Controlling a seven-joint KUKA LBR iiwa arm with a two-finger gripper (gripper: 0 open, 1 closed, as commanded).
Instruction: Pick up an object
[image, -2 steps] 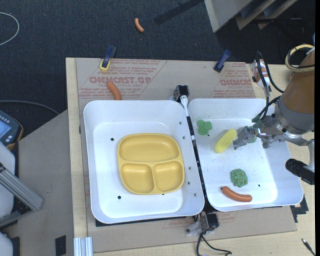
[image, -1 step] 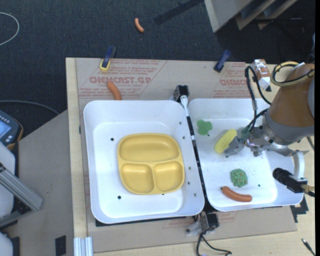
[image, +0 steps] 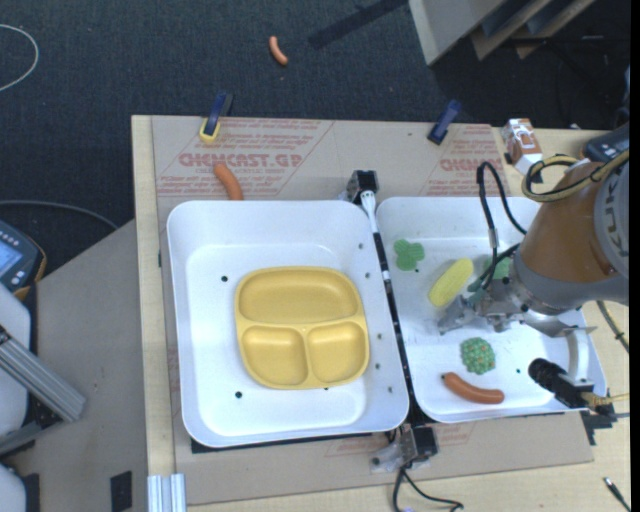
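Both white bins (image: 190, 300) are evenly and brightly lit from overhead, with faint soft shadows cast. The surrounding dark floor (image: 100, 60) is dimly rendered. Mild softness and compression grain are seen throughout; no harsh glare is recorded.

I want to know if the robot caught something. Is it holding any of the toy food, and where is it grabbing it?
It cannot be told. The gripper is low in the right bin, beside the yellow corn, but no food shows between its fingers.
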